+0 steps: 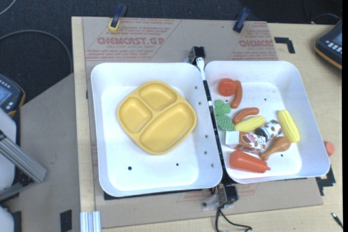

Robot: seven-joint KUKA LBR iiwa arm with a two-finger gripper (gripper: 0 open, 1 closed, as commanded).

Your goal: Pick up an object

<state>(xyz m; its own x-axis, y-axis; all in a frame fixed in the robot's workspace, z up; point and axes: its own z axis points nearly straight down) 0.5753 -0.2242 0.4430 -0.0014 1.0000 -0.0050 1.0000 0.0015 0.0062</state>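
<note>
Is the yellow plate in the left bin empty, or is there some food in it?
Empty. The plate lies right side up in the left bin, and its three compartments show bare yellow. The toy food is all in the right bin.

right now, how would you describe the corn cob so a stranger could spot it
Look in the right-hand white bin, where the toy food is piled. The corn cob lies at the pile's right edge, slanting, above the chicken drumstick. It is the bright yellow piece with a bumpy kernel surface.
</note>
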